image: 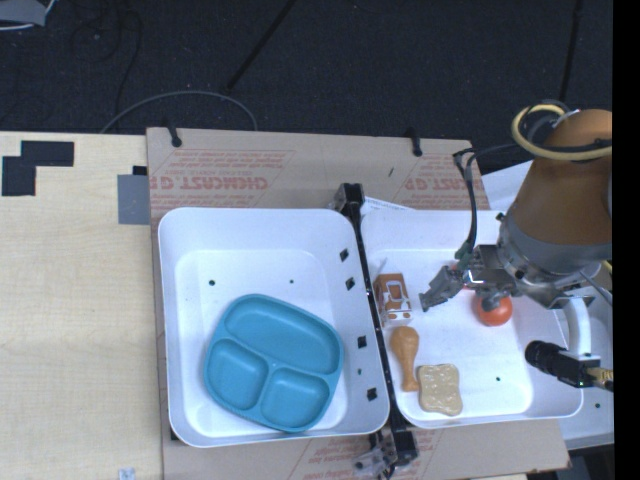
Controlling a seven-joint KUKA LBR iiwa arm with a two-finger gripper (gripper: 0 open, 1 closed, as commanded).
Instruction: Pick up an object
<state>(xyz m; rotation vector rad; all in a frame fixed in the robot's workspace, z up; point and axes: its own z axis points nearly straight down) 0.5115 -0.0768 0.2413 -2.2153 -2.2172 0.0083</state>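
Pale wood makes the surface, and a cardboard sheet lies on it under two white bins. Nearest to the camera, in the right bin, a tan slice of bread lies flat, and just beside it, up and to the left, a toy chicken leg lies lengthwise. The left bin holds a blue plate with three compartments, tilted a little. Farther back in the right bin, a small brown and white object lies next to the dividing wall. The hand hangs low between this object and an orange-red ball. Its dark fingers look slightly apart with nothing between them. The ball sits just below the wrist. Behind the bins the floor is dark carpet with black cables.
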